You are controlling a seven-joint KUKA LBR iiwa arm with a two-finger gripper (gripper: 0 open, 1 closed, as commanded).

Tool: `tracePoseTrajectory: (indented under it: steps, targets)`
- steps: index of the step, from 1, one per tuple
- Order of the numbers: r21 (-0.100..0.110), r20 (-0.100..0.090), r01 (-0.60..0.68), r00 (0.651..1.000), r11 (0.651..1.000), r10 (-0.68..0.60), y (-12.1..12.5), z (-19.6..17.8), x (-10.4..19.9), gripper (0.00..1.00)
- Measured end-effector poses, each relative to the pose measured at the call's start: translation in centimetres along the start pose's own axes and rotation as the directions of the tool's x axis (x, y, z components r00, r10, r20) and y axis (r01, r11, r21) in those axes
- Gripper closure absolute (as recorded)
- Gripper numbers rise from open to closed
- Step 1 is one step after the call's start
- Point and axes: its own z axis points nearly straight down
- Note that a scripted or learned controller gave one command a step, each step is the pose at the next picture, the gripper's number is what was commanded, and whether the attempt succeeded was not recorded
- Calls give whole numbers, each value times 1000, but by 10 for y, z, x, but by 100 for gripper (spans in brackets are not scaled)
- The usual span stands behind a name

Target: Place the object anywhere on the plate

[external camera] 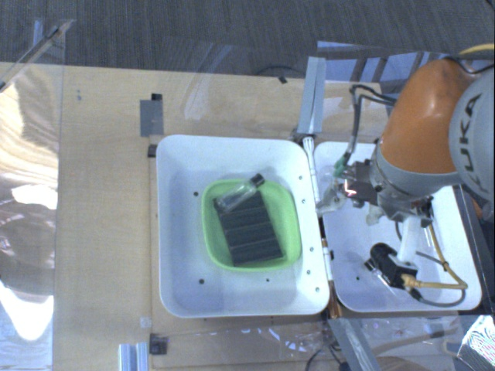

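Observation:
A green plate [290,222] sits in the middle of the left bin [178,207]. On it lies a black ribbed rectangular block [249,230], slightly turned. A small clear bottle with a black cap [238,193] rests at the block's far end, across the plate's far rim. My gripper [396,234] hangs over the right bin [348,284], under the bulky grey and orange wrist that hides most of it. It is well to the right of the plate and apart from both objects.
The two bins meet at a raised divider rim [321,230]. A metal upright post [312,99] stands behind the junction of the bins. The wooden bench [93,207] spreads to the left.

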Motion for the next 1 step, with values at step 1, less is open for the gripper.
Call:
tracePoseTrajectory:
  steps: [1]
  targets:
    - [0,0,-78,997,997,78,-9,-31,61,0]
